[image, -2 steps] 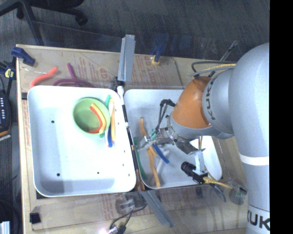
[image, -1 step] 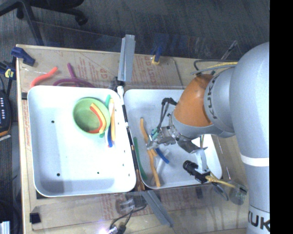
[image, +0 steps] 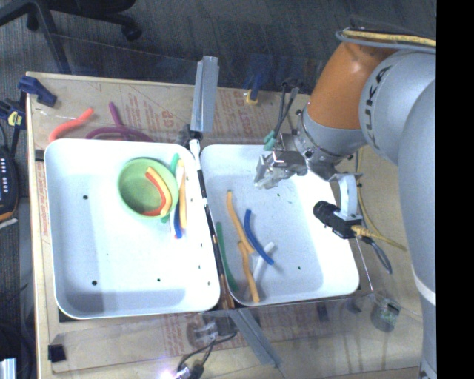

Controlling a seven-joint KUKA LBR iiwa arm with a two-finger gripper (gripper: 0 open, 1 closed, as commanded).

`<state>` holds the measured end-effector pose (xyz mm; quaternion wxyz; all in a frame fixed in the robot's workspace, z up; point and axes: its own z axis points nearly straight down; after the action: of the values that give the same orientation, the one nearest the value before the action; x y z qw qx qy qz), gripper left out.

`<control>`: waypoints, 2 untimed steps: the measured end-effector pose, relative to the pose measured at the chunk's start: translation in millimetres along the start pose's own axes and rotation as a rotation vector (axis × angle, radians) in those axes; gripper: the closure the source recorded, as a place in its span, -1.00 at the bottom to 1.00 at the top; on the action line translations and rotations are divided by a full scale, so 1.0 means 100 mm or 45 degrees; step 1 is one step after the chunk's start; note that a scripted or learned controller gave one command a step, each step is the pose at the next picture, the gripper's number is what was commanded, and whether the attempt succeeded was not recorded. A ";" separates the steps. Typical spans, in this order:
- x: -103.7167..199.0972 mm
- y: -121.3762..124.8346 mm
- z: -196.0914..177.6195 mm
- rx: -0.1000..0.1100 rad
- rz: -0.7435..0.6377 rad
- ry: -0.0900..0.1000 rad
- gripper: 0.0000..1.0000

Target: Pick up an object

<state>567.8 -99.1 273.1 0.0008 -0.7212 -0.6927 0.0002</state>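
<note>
Desk bins cluttered; end effector [image: 275, 169] grip state unclear to me. Orange strip [image: 241, 243] looks light, floppy; I'd pinch mid-length.

This looks like a robot lab or test room. A big grey robot arm with an orange band [image: 370, 81] reaches over a plain brown wooden bench [image: 148, 111]. Two shallow white plastic bins [image: 96, 289] sit side by side on it, held by grey metal bars [image: 204, 92]. Loose cables [image: 374, 240] hang by the bench's right edge, and more wires [image: 196, 355] lie at its front edge. The floor is dark carpet [image: 244, 37], and a black office chair base [image: 81, 18] stands past the back edge.
</note>
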 end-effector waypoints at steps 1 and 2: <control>0.00 0.00 0.00 0.001 -0.001 0.001 -1.00; -0.15 -0.26 1.11 0.006 -0.087 -0.001 -1.00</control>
<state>540.8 -112.6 162.5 0.0023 -0.6971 -0.7169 0.0020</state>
